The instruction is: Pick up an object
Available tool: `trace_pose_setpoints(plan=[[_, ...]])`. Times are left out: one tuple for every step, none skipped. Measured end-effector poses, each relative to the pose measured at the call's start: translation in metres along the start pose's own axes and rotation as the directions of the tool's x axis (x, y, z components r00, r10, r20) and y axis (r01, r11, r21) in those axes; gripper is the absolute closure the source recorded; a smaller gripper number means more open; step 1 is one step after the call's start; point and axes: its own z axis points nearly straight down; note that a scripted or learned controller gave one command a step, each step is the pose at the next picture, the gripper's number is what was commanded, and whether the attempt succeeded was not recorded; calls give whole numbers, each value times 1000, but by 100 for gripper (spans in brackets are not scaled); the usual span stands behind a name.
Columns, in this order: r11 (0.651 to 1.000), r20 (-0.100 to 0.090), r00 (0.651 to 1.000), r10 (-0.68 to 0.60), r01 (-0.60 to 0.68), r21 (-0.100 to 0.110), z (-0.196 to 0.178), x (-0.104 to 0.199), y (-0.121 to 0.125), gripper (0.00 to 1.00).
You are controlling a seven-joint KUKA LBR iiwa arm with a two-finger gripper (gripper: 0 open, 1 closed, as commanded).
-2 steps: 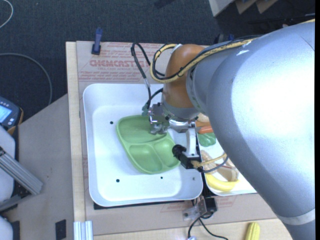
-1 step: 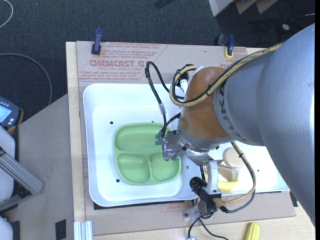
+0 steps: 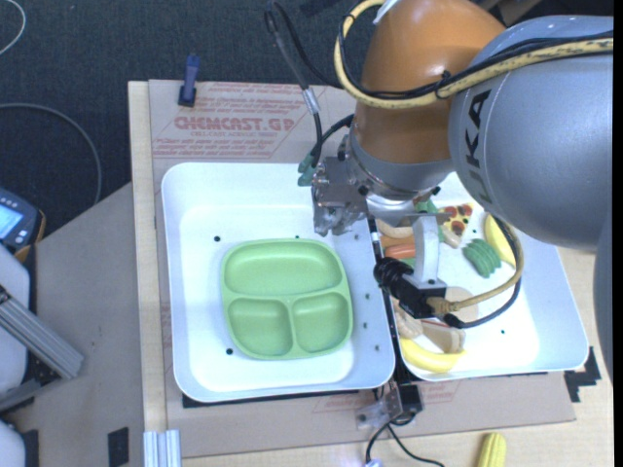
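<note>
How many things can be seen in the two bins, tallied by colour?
Green: 2, divided plate and leafy toy
Yellow: 2, banana and curved piece
Orange: 1, carrot-like piece
Mixed colours: 1, pizza-like piece
Total: 6 visible; the arm hides part of the right bin.

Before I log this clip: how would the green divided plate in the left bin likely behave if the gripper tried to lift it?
The green divided plate looks like stiff moulded plastic, probably light. It lies flat in the left bin, so only its thin rim offers a grip; it may slip or tilt. It is unlikely to roll.
</note>
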Motion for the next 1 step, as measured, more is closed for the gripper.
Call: trace_pose_setpoints(plan=[[1000,6,1000,0,0,28,89,65,-28,100]])
